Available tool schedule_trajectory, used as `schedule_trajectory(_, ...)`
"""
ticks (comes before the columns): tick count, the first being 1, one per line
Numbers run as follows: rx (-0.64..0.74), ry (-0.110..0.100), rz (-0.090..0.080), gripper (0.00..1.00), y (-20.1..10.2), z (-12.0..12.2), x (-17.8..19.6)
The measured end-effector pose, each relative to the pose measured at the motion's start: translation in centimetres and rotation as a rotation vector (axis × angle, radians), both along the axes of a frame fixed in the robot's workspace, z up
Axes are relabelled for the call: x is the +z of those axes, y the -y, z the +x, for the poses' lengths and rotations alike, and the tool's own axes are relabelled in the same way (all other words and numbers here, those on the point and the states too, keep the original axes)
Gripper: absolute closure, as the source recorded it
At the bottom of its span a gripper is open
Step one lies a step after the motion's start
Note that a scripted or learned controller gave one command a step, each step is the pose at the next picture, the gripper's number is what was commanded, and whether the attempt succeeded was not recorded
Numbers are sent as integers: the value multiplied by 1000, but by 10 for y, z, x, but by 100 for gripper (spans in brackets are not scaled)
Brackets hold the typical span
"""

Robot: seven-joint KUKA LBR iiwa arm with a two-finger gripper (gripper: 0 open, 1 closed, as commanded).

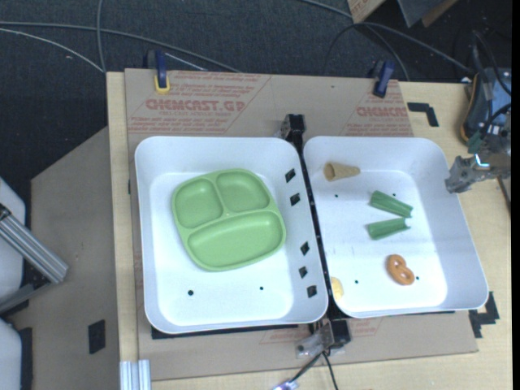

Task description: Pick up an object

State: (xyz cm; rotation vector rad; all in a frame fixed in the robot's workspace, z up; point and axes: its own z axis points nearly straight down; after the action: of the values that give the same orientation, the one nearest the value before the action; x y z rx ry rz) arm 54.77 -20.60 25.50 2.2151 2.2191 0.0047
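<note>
The right bin (455,242) holds several small items. A tan cone-shaped piece (341,171) lies near its back left. Two green sticks (391,204) (387,228) sit in the middle, one behind the other. An orange pretzel-shaped piece (399,270) rests toward the front, and a small yellow piece (335,286) lies at the front left corner. My gripper (461,175) shows as a small grey shape at the bin's right rim, level with the cone and away from all the items. Nothing is visible in it.
The left bin (154,283) carries a green divided plate (228,218) in its middle. A black divider with clips (302,218) runs between the bins. Cables and grey hardware (487,112) crowd the far right, and blue clamps (162,67) hold the board at the back.
</note>
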Motion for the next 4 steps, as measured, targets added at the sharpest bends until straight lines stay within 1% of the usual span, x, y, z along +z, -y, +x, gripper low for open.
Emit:
schedule_trajectory(1,0,-3,1,100,0,1,39)
schedule_trajectory(2,3,-8,4,100,-42,5,31)
schedule_trajectory(3,2,-9,4,100,-93,13,11)
schedule_trajectory(4,2,-8,4,100,-147,14,12)
